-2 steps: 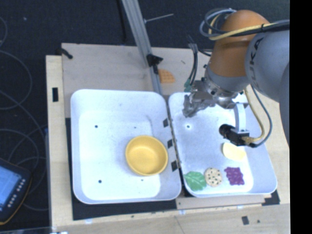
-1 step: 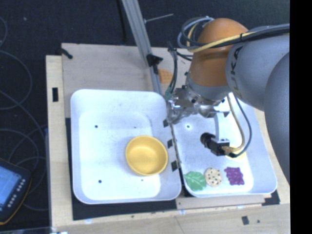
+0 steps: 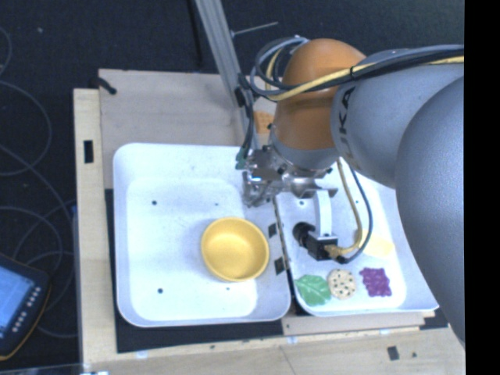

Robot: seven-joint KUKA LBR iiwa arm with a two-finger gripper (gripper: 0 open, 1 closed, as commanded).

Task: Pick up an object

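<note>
A yellow bowl sits in the left bin, toward its front right. In the right bin lie a green leaf-shaped piece, a round cookie, a purple grape cluster and a pale yellow piece. My gripper hangs over the back right part of the left bin, just behind the bowl, below the orange band. I see nothing held in it.
A metal rail slants up behind the bins. Black and yellow cables hang from the wrist over the right bin. The big grey arm covers the right bin's back. A tablet lies at the far left.
</note>
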